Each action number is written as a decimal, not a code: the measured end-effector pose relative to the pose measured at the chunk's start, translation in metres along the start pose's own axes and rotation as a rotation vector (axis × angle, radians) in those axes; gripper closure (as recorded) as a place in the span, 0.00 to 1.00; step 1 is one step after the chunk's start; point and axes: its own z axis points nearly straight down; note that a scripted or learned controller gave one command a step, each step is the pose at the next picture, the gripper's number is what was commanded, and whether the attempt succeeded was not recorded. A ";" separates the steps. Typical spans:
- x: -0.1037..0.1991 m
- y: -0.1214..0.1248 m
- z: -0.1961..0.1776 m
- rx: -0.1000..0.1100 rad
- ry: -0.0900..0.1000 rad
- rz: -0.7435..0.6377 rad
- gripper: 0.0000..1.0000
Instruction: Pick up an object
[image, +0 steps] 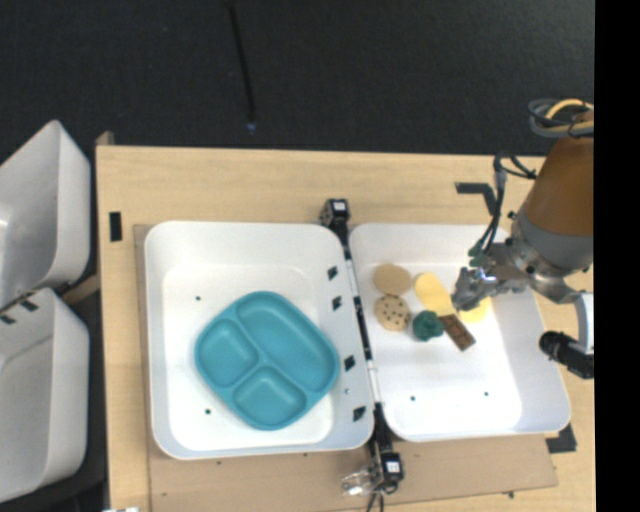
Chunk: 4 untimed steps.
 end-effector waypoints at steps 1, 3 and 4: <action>0.052 0.010 0.000 -0.001 0.001 -0.002 1.00; 0.158 0.011 -0.013 -0.001 0.002 -0.003 1.00; 0.201 0.010 -0.006 0.002 0.000 -0.001 1.00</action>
